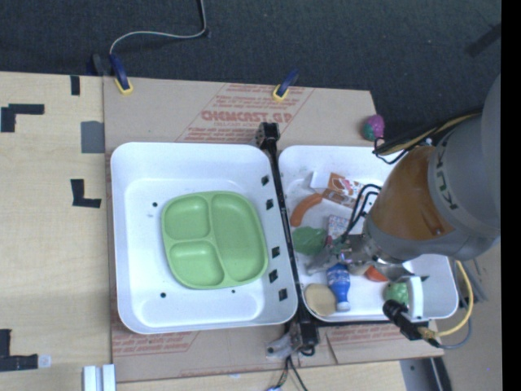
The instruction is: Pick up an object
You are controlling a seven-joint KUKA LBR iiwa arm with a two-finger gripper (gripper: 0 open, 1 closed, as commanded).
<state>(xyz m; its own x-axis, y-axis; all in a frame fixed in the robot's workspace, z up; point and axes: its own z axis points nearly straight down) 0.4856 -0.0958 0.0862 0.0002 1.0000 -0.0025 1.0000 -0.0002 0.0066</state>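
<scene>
Cardboard underlies both white bins. Nearest, the right bin [444, 300] holds a small blue-capped bottle [339, 288], with green and orange pieces further back. Over them sits the gripper [352, 251]; whether its jaws are apart I cannot tell. Nothing looks lifted yet. Beyond, the green tray [215, 239] lies in the left bin [134, 218].

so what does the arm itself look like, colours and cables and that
The arm is a thick rounded grey body with a broad orange band above the wrist and part of dark lettering on the grey shell. Thin black and yellow cables loop along its upper edge, and another yellow cable curls at its lower right. The hand looks dark and metallic, its shape hard to make out.
</scene>
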